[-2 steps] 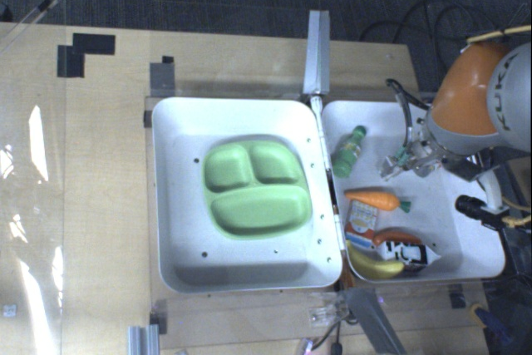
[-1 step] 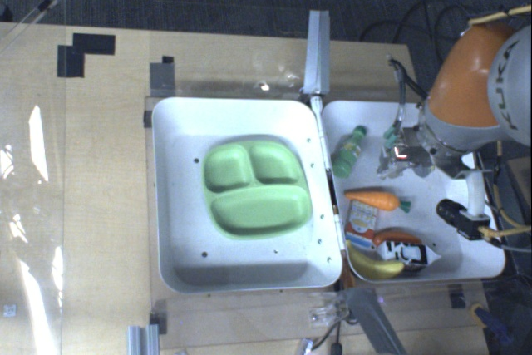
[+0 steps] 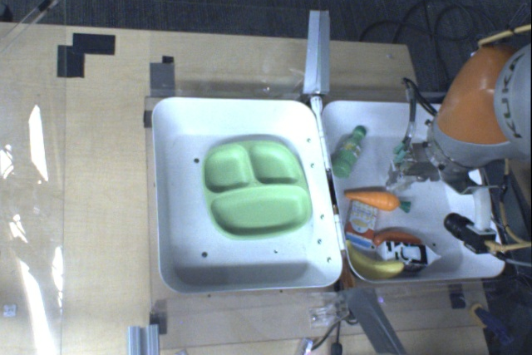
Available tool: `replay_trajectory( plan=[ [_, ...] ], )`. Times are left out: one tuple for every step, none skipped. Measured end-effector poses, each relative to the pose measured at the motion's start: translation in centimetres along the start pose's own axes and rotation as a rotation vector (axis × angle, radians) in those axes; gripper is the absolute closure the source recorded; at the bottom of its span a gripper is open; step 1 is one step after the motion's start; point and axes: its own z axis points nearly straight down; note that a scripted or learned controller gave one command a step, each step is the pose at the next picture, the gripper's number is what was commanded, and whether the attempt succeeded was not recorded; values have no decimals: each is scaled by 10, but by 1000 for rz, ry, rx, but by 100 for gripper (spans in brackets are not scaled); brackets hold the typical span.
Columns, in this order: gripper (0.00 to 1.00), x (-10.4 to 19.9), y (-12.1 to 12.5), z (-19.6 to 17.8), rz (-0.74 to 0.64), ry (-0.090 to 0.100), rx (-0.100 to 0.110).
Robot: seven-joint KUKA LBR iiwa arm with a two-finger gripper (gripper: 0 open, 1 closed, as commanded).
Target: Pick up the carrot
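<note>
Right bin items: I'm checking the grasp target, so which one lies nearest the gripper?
The carrot, orange with a green stem end, just below the gripper; the green bottle and banana lie farther away.

Carrot (image 3: 373,199) in right bin (image 3: 465,212), tray (image 3: 258,186) in left bin (image 3: 179,204).

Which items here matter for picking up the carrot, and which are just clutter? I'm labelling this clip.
Job:
carrot, in the right bin
gripper, just above the carrot

Lying about:
green bottle
banana
small packet
red and black item
green divided plate in the left bin
</note>
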Motion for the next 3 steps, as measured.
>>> replay_trajectory(
  plan=[
    [100, 34, -54, -36, -376, 1, -2],
    [100, -34, -56, -41, -412, -3, -5],
    [100, -37, -56, -33, -1037, -4, -5]
  ],
)
